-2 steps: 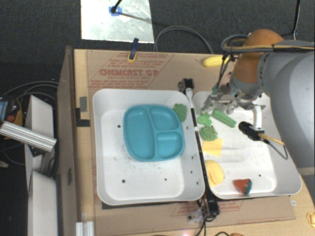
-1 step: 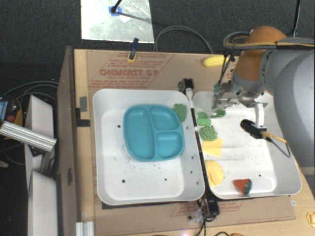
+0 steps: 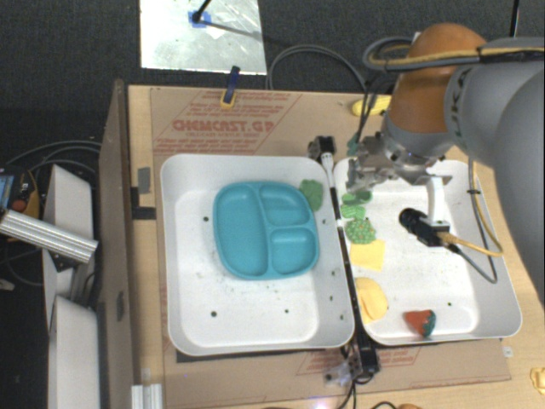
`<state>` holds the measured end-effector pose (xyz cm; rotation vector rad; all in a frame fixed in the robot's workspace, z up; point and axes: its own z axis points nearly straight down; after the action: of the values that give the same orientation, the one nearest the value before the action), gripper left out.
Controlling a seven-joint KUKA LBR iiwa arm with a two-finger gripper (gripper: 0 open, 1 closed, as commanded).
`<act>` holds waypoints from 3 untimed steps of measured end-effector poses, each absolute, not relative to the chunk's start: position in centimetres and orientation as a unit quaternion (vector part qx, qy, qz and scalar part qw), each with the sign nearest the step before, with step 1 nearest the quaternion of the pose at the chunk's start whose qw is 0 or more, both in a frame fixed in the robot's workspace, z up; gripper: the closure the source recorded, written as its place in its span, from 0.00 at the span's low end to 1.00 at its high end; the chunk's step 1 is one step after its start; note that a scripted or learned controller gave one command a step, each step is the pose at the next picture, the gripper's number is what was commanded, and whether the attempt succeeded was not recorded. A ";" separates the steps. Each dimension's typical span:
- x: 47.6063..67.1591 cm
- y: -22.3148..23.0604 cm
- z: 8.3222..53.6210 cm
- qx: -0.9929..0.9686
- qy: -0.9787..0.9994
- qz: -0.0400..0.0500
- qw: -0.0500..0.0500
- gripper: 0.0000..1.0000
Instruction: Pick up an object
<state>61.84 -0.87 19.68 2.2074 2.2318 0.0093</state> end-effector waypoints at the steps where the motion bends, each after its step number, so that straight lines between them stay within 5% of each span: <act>1: 58.3 -4.4 24.8 0.707 0.707 0.001 0.001 1.00; 2: 58.4 -4.2 24.6 0.707 0.708 0.001 0.001 0.00; 3: 57.7 -9.2 21.1 0.708 0.706 -0.001 0.000 0.00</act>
<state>57.70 -9.16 21.15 2.2250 2.2172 -0.0039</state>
